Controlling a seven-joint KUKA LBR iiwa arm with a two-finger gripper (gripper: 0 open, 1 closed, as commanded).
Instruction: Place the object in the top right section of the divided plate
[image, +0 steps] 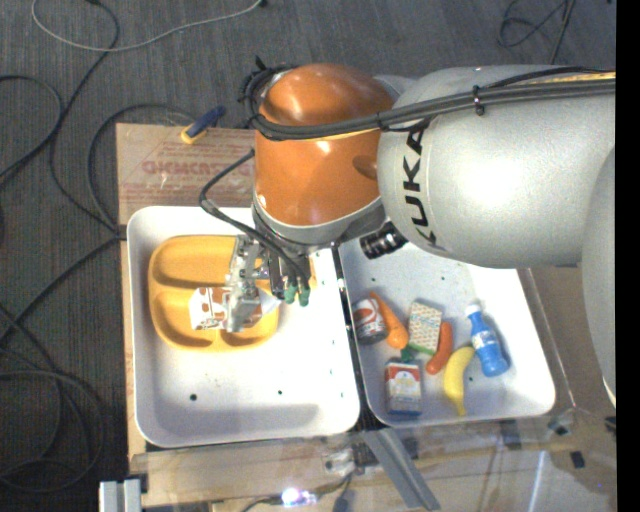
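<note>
A yellow divided plate (190, 262) lies in the upper left part of the left bin (230, 400). My gripper (243, 298) hangs over the plate's right side, under the orange wrist band (315, 150). A small white and brown object (207, 309) sits at the gripper's left, over the ridge between the plate's lower sections. Whether it rests on the plate or is held I cannot tell. The wrist hides the plate's top right part.
The right bin (530, 395) holds a soda can (368, 318), a carrot (397, 329), a speckled sponge (425, 326), a red pepper (438, 350), a banana (457, 378), a blue bottle (487, 343) and a red-white carton (403, 387). Cables lie on the floor at left.
</note>
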